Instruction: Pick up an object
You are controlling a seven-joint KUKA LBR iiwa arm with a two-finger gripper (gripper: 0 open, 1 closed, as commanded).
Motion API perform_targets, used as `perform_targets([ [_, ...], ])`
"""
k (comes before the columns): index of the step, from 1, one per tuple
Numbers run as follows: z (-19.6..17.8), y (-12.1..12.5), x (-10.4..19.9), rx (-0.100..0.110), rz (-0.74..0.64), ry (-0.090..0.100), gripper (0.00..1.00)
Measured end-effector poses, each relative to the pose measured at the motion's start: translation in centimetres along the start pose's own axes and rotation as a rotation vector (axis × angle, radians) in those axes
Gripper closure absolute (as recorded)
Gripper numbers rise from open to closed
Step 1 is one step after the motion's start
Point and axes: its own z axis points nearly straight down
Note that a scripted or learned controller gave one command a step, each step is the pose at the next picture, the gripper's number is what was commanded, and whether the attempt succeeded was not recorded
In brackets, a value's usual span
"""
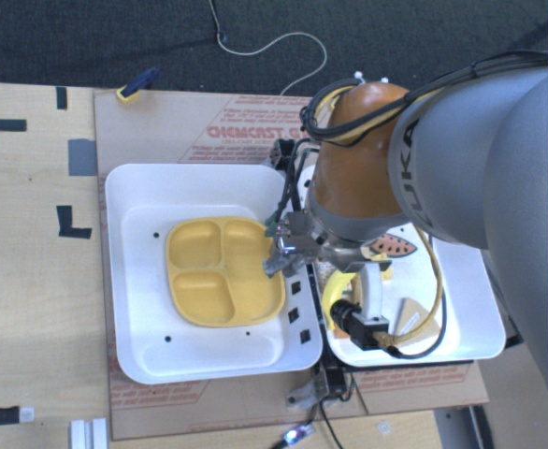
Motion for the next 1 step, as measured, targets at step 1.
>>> perform_targets([
  [1, -0.63, -0.57, 2.41, -0.001, 0.002, -0.002, 1.0],
])
